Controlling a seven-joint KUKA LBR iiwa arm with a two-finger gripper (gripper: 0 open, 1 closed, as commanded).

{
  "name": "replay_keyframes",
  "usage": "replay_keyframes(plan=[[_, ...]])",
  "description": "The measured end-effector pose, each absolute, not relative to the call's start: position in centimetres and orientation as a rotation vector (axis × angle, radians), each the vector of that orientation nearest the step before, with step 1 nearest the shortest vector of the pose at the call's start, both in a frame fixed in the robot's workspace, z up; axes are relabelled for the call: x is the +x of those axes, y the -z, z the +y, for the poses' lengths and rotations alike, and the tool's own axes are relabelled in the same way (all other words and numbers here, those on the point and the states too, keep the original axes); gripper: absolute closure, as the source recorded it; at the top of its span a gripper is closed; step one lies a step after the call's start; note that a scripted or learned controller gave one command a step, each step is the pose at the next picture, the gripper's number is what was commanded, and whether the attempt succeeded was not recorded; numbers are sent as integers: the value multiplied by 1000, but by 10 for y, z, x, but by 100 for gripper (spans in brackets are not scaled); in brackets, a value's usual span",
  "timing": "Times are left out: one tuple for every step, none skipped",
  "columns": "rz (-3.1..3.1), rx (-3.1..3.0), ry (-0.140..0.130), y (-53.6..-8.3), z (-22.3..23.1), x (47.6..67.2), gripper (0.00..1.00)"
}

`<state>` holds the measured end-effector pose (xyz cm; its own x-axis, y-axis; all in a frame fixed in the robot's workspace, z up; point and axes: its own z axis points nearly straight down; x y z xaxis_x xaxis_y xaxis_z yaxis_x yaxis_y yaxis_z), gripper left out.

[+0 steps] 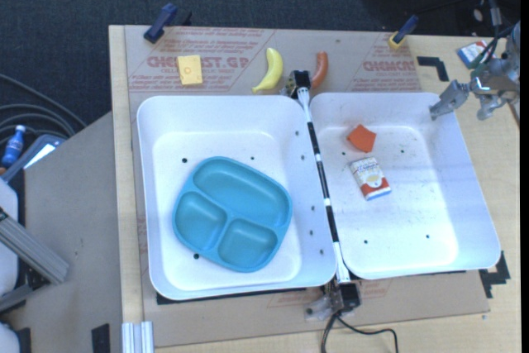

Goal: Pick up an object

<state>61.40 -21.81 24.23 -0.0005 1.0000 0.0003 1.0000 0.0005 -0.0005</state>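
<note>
The right bin [446,202] holds an orange block [360,138] near its far left and, just in front of it, a small white carton with red trim [370,178] lying flat. My gripper [447,99] hangs over the far right corner of that bin, well to the right of both objects and apart from them. Nothing shows in its grasp. The arm comes in from the right edge.
A blue divided plate [232,213] lies in the left bin [157,145]. Behind the bins on the board are a yellow block [189,70], a banana [269,70] and an orange-red sausage-shaped toy [320,69]. Clamps [161,22] sit at the board's back edge.
</note>
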Motion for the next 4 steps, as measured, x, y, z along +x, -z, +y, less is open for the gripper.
replay_keyframes(plan=[[-2220,-2221,-1,-89,-188,580,0],[-2195,-2181,-67,-83,-151,655,0],[-2220,-2218,-1,-85,-92,648,0],[-2222,-2219,-1,-95,-92,648,100]])
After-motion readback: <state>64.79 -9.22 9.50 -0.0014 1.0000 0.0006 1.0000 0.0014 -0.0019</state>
